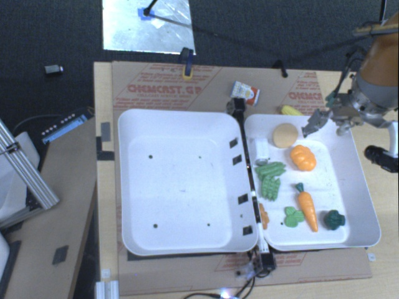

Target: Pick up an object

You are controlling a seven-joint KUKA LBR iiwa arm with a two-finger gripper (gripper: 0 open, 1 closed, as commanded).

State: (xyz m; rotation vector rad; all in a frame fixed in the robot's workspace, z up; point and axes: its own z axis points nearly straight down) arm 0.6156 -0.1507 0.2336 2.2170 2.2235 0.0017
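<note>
In the right bin (349,185) lie a tan round disc (285,135), an orange pepper (303,157), a white block (262,149), a green leafy piece (270,179), a carrot (306,209), a small green piece (293,216) and a dark green broccoli (334,219). My gripper (327,127) hangs over the bin's far right corner, just right of the tan disc and above the pepper. Its fingers (311,124) are open, with nothing between them.
The left bin (181,179) adjoins the right one along a hinged divider. A yellow piece (290,111) and a small carton (244,92) lie on the cardboard behind the bins. A small orange bit (264,215) sits at the divider. A black part (381,157) juts in at the right.
</note>
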